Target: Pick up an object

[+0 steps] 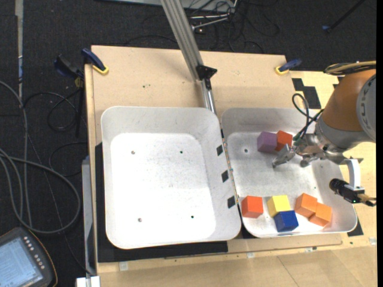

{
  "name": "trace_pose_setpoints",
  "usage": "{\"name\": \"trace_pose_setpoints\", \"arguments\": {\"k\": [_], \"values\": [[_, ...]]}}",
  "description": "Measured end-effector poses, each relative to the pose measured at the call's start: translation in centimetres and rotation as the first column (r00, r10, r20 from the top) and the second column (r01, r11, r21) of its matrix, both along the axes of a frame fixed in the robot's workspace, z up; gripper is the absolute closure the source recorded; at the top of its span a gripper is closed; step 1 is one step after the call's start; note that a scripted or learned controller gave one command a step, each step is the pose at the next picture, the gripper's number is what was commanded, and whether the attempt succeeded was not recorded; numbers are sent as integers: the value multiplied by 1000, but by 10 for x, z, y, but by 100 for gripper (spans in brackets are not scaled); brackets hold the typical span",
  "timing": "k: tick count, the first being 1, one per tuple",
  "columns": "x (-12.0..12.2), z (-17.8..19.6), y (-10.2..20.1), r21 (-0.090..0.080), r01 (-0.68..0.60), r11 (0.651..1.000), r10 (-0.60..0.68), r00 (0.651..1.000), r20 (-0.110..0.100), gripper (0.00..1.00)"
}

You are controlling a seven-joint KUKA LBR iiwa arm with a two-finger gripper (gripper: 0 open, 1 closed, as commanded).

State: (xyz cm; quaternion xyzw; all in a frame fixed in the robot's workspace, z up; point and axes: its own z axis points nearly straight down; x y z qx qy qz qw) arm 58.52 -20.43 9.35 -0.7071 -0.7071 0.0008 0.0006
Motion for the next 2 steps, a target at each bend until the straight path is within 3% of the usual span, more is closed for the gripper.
{"name": "trace_pose_setpoints", "arguments": {"k": [1,2], "values": [[1,12,0,-1,0,1000,0,1000,5,100],[-1,56,1,-2,-1,1000,1,1000,8,100]]}}
